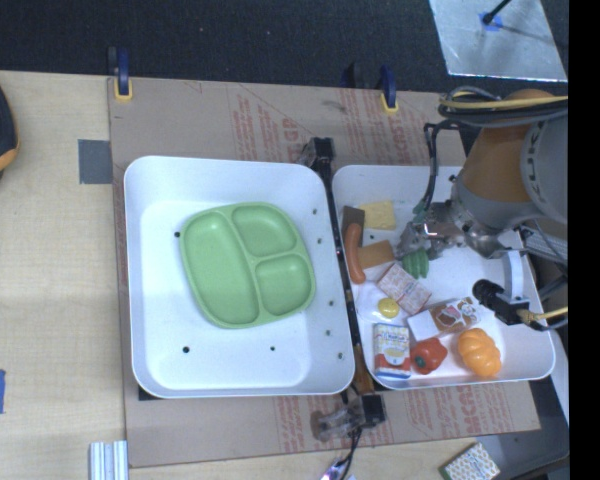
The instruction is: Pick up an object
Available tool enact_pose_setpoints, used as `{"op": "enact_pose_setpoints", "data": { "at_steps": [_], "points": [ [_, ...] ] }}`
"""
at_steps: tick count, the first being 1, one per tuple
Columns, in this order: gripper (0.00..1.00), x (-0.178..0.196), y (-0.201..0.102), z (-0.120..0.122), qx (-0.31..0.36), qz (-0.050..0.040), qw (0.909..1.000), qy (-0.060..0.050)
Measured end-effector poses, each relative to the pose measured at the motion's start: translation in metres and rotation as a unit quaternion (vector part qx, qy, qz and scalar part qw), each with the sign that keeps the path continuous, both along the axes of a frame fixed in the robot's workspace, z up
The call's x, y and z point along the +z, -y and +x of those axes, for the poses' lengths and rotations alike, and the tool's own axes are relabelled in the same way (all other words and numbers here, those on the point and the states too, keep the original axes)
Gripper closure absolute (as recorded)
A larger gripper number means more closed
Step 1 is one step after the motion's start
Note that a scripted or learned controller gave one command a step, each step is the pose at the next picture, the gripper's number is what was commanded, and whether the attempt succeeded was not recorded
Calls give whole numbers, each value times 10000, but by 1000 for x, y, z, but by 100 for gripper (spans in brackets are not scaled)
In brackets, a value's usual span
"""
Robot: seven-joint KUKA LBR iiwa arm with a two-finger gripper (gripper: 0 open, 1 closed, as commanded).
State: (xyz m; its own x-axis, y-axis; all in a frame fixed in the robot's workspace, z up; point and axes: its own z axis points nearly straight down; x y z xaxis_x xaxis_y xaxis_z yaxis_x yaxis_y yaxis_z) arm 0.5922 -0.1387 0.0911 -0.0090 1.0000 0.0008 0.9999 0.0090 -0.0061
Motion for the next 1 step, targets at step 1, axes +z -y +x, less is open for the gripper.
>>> {"op": "enact_pose_setpoints", "data": {
  "at_steps": [1],
  "points": [
    [100, 103, -58, -39, -14, 4, 10000, 4]
  ]
}}
